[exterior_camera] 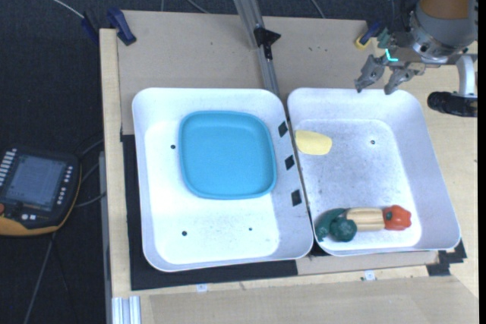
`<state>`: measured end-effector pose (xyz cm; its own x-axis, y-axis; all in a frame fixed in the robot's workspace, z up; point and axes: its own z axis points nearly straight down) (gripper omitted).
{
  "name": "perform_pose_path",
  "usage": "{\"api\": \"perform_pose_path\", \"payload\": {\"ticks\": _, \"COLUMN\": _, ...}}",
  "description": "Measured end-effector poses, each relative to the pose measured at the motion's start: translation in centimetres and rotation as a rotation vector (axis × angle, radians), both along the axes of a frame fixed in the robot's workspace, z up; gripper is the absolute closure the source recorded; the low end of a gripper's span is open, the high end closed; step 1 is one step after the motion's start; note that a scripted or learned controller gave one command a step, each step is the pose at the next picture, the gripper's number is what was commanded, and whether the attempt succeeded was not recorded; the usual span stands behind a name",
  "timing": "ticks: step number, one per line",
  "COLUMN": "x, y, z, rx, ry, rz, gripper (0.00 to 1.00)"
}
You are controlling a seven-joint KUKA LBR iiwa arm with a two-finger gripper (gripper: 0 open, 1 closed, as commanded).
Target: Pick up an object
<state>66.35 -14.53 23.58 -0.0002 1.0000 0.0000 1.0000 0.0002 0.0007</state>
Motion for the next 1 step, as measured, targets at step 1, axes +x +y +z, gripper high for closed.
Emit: {"api": "perform_pose_path", "payload": {"ticks": 1, "x": 0.00, "y": 0.00, "z": -0.01, "rx": 0.000, "ry": 0.000, "rz": 0.000, "gripper": 0.00}}
